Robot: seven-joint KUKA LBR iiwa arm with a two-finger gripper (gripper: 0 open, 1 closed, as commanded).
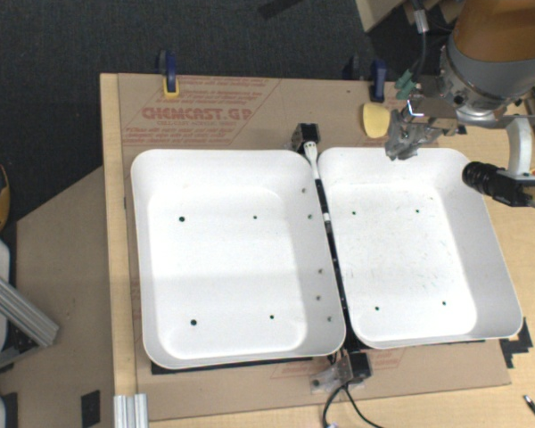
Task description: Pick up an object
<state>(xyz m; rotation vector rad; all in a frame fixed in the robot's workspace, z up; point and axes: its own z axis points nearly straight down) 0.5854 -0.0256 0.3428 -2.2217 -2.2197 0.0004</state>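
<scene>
A small pale yellow lump (374,119), judged light and soft, is seen on the worktop (250,114) beyond the right bin (419,248); the hand (401,148), its opening unclear, hangs just beside it.

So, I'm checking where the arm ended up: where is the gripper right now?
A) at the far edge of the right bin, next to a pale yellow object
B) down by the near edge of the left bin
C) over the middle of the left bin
A: the gripper hangs at the far rim of the right bin, with the pale yellow object beside it on the board.
</scene>
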